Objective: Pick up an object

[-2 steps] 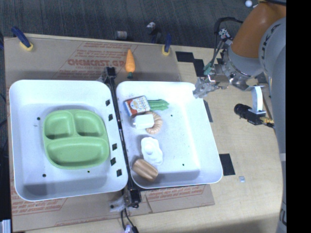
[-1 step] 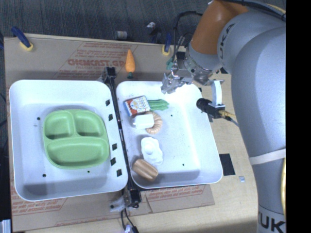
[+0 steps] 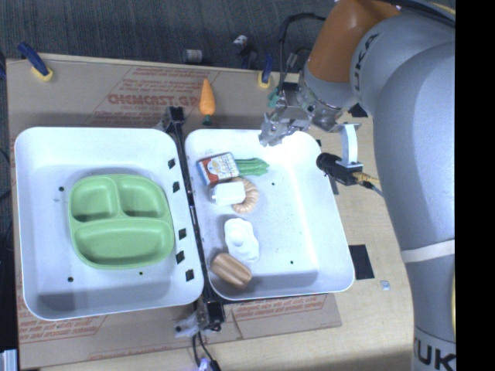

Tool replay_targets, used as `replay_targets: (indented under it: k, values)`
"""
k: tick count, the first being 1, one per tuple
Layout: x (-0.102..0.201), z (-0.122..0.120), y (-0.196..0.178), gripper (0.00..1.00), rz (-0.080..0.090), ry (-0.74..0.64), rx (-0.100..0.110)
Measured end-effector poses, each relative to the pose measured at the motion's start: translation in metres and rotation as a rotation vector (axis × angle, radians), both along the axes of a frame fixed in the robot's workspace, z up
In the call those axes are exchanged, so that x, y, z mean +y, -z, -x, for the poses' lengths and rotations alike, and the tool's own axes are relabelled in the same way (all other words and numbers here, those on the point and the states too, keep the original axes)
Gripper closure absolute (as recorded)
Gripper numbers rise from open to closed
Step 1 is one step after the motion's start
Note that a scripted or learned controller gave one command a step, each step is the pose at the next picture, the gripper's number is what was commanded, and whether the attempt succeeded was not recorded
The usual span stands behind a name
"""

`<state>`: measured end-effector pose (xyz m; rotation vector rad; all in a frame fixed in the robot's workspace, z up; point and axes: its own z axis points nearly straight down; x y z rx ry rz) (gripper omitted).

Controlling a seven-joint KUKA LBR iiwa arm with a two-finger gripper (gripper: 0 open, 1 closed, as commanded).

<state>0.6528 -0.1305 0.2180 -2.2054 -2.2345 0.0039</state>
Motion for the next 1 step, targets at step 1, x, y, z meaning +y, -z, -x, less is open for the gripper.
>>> replay_targets:
  k: [1]
  values:
    - [0.0007, -0.0006, -0.0105, 1.0, 0.001, -0.006, 0.0]
